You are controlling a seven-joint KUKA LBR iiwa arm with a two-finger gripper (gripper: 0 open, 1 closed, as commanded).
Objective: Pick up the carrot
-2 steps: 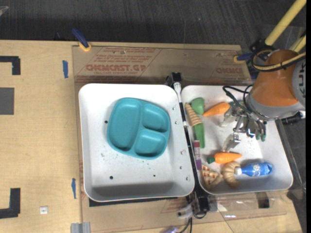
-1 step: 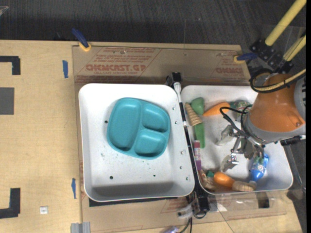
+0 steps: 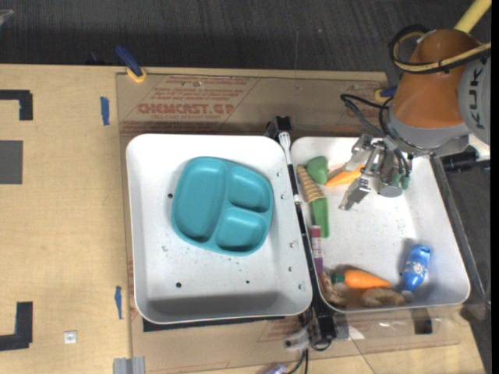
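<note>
Cardboard covers the desk, and on it we see two white bins side by side. Our left bin holds a teal divided plate. Over the right bin our claw hangs with its fingers apart — an orange carrot lies between them, near the bin's upper left, just beside a green vegetable and a corn cob. A second carrot lies along the near wall, with a blue bottle to its right.
</note>
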